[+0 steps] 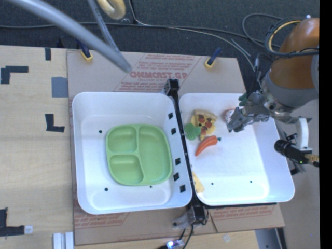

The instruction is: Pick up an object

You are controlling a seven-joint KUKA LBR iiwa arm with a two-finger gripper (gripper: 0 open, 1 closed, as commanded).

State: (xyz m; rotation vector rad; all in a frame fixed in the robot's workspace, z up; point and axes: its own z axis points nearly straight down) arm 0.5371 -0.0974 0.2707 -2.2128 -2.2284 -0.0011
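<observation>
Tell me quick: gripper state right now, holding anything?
Gripper: cannot be told; it is low over the right bin, right of the pizza slice and carrot, with nothing visibly held.

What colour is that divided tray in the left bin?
Light green, seen plainly in the camera view: the divided tray.

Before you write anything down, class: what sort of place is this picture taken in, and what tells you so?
Probably a robotics lab bench. A grey arm with a gripper reaches over two white bins; toy food, such as a carrot, lies in one and a green divided plate in the other, and cables trail behind.
</observation>
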